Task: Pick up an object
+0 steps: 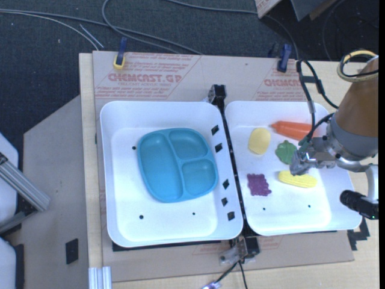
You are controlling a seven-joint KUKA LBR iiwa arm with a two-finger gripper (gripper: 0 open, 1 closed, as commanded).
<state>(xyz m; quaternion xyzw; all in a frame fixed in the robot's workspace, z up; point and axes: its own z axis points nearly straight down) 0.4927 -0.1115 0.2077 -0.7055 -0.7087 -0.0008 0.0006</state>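
In the right bin, the gripper hovers low over the yellow corn, its opening impossible to tell; the toy looks light, stiff and slick, best pinched across its middle.

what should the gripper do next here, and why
Probably a short straight descent. The gripper hangs in the right bin, at the edge of the green toy and just above the yellow corn. Nothing shows between its fingers, so it has no grasp yet.
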